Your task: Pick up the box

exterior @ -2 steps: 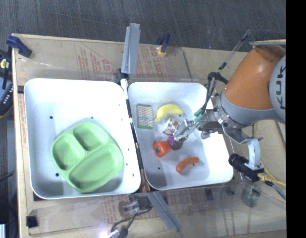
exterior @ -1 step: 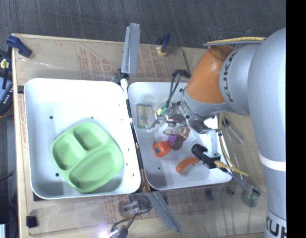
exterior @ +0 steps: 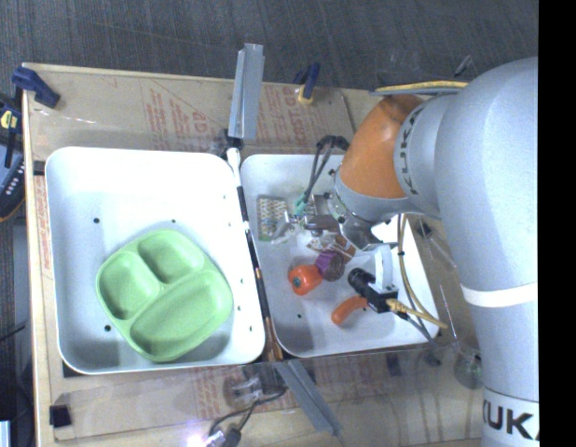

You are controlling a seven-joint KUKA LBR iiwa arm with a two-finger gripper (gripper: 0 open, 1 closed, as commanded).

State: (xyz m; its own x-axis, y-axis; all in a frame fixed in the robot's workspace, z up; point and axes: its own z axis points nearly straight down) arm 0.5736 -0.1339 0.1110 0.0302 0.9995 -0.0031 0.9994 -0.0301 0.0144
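i see the gripper (exterior: 302, 214) low in the right bin (exterior: 297, 338), just beside the small patterned box (exterior: 270, 216) near its left wall; grip state unclear. i'd centre over the box before closing.

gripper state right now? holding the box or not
gripper: cannot be told; it is low in the right bin beside the box, and the view does not show the box held.
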